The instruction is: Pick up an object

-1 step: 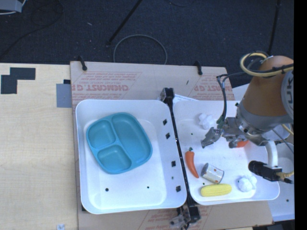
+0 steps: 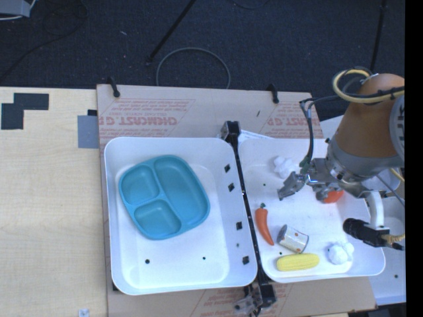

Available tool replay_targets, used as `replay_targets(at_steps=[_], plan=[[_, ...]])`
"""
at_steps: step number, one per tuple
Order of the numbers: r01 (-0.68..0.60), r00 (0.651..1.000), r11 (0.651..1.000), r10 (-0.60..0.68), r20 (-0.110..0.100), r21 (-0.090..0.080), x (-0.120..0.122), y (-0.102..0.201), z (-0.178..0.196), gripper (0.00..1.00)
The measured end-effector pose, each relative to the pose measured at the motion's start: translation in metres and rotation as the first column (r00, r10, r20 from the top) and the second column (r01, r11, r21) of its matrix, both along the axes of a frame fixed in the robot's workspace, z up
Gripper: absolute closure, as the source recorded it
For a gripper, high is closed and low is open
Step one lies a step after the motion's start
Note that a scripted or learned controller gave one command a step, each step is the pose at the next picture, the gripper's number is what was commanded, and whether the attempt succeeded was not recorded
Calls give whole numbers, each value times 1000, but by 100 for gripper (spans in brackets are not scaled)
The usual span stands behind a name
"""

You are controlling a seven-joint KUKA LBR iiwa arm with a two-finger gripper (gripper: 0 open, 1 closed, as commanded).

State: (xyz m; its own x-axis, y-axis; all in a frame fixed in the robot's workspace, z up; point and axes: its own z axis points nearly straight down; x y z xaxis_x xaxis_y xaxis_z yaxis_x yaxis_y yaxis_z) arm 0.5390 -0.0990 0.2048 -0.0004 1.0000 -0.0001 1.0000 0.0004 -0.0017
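- The arm [image 2: 370, 127], smooth grey with a glossy orange band, reaches in from 3 o'clock over the right bin [image 2: 317, 269], a shallow white plastic tray with rounded corners.
- Its hand [image 2: 310, 185] is dark metal and hangs above the bin's middle; whether the fingers are spread or pressed together I cannot tell, and nothing shows between them.
- A slim orange carrot [image 2: 264, 225] with a green tip lies at 9 o'clock in that bin, near the divider.
- A small silver can [image 2: 293, 239] lies tilted just beside the carrot, toward 6 o'clock.
- A knobbly yellow corn cob [image 2: 297, 262] lies below the can, near the front rim.
- A fluffy white lump [image 2: 339, 253] sits at 5 o'clock; another white lump [image 2: 283, 164] sits at 11 o'clock.
- A red-orange piece [image 2: 332, 196] peeks out under the hand.
- The left bin [image 2: 165, 269] holds a smooth teal plate [image 2: 163, 195] with three compartments.
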Motion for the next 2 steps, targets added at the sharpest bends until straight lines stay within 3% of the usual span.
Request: replay_targets(at_steps=[2], plan=[[-1, 1000, 1000, 1, -6, 4, -16, 9, -109, 0]])
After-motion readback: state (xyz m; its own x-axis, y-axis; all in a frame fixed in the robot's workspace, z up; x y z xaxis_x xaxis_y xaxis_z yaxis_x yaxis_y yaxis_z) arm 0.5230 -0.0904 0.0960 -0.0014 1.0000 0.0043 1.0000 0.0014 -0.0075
